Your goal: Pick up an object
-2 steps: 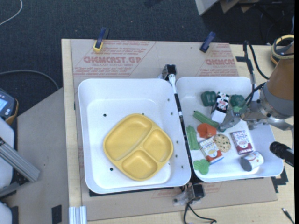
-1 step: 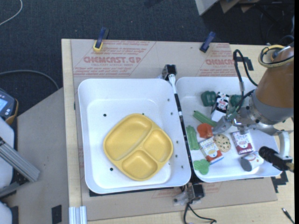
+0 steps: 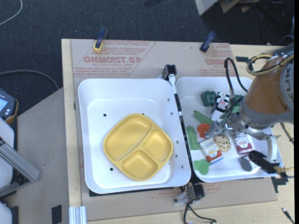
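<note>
1. The bench (image 3: 140, 55) has a printed brown top. Two clamps sit on its far edge: a yellow and blue clamp (image 3: 99, 42) toward the far left corner, and a dark blue clamp (image 3: 208, 42) further right.
2. The left bin (image 3: 91, 101) holds a yellow plate (image 3: 138, 146) with three compartments. The plate lies flat in the middle of the bin, a little toward its near edge.
3. The right bin (image 3: 187, 85) touches the left bin and holds the loose things that could be picked up.
4. A long green piece (image 3: 191, 137) lies along the right bin's left edge. A green leaf-shaped piece (image 3: 202, 166) lies by its near left corner.
5. A dark green lump (image 3: 208, 97) sits toward the far edge, with a small black, white and red toy (image 3: 222, 104) just beside it on the right.
6. A green stick (image 3: 202, 117) lies at a slant near the middle, with an orange piece (image 3: 202, 129) just below it.
7. A small carton (image 3: 211, 150) lies toward the near edge, and a cookie (image 3: 224, 143) touches its right side.
8. The gripper (image 3: 218, 129) hangs low over the middle of the right bin, between the orange piece and the cookie. Whether it is spread or pressed together cannot be told, and nothing is seen pinched in it.
9. The arm (image 3: 264, 94) crosses the right bin's right edge.
10. A red and white packet (image 3: 243, 144) lies right of the cookie. A grey piece (image 3: 245, 163) lies near the near right corner.
</note>
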